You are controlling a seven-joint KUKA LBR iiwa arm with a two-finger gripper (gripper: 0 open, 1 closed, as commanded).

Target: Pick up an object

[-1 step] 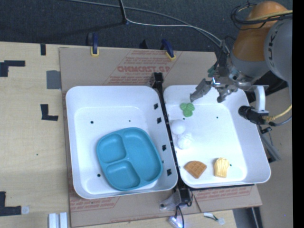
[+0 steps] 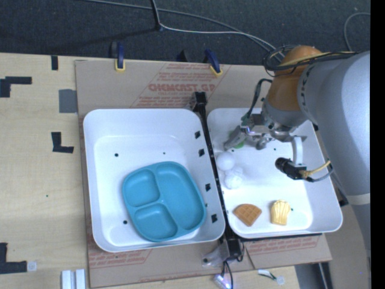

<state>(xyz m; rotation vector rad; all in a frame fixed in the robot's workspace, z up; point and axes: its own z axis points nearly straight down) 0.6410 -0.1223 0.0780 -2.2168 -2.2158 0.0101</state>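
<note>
Here, two white balls (image 2: 230, 168) lie in the right bin (image 2: 325, 221), close against its left wall, one just below the other and touching it. They blend into the white floor, so their edges are hard to make out. Nearer the front of the same bin sit a brown biscuit (image 2: 247, 214) and, just to its right and apart from it, a pale yellow ridged piece (image 2: 280, 212).

My hand (image 2: 236, 139) hangs low over the back left part of this bin, above and just behind the balls, pointing down toward the left. Whether my fingers are spread or closed I cannot tell; the metal parts blur together there, with a small green bit among them. Nothing can be seen between them. My orange band (image 2: 287, 83) and grey arm (image 2: 343, 119) cover the bin's right back corner, and a black cable fitting (image 2: 290, 168) hangs beside the wrist.

The left bin (image 2: 120, 125) holds a blue divided tray (image 2: 162, 201), lying flat and turned at an angle toward the front. Both bins rest on cardboard (image 2: 162, 80) on the tabletop (image 2: 30, 179).
</note>
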